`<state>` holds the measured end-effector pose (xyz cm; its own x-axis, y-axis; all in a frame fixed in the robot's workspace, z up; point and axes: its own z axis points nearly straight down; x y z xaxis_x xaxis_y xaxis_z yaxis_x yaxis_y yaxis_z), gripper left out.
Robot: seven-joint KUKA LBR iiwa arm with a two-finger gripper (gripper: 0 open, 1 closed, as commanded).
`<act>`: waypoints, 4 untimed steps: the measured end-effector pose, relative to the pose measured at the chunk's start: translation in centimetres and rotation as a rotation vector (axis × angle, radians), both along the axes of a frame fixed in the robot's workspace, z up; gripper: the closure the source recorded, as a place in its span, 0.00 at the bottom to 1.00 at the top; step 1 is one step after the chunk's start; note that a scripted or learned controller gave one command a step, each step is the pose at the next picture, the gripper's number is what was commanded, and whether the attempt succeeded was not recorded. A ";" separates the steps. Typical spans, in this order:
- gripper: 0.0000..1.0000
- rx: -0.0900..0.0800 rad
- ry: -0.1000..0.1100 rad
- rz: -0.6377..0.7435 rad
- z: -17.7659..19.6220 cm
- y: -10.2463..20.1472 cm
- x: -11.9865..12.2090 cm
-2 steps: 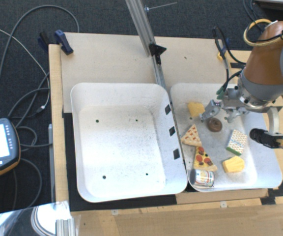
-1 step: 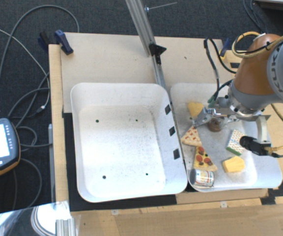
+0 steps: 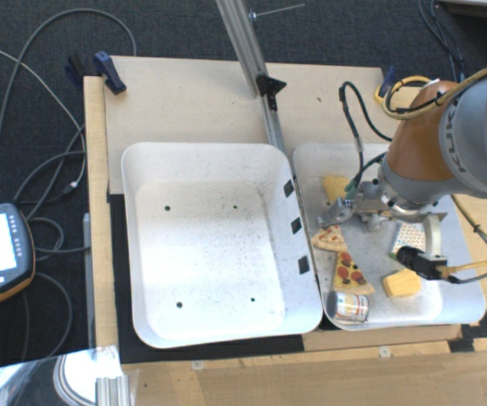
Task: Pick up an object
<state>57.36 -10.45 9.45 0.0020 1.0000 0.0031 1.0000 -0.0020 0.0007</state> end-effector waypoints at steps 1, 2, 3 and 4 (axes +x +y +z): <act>1.00 -0.003 -0.010 0.001 1.5 0.0 0.3; 1.00 -0.004 -0.006 0.005 6.7 0.9 1.0; 1.00 -0.004 -0.008 0.005 13.0 1.6 1.1; 1.00 -0.004 -0.003 0.004 13.1 1.6 1.2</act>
